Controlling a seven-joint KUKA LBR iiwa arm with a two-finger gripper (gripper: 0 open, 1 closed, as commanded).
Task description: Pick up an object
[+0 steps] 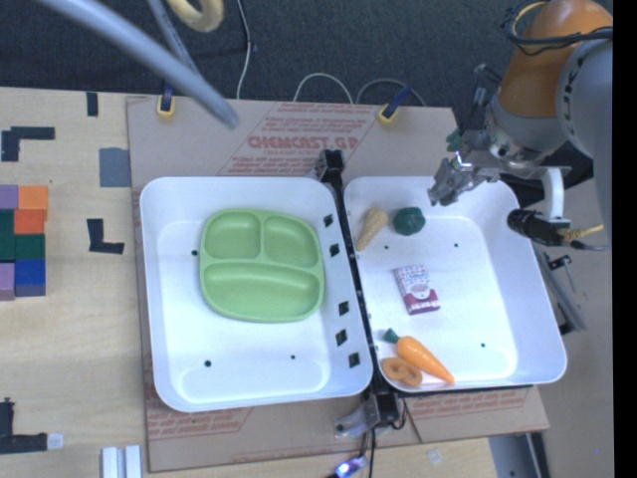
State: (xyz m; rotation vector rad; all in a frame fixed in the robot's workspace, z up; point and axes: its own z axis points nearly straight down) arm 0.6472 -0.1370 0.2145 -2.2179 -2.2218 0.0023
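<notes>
My gripper (445, 193) hangs over the far edge of the right bin (518, 277), just right of a dark green round object (407, 220). Nothing shows between its fingers. Left of the green object lies a pale yellow corn cob (370, 227). A small red and white packet (417, 289) rests near the middle of the bin. An orange carrot (422, 358) lies at the near left corner, with a tan round piece (402, 372) beside it.
The left bin (169, 297) holds a green divided plate (263, 265). A black divider (341, 267) runs between the bins. Coloured blocks (22, 242) sit at the far left of the bench. A grey pole (119, 38) crosses the top left.
</notes>
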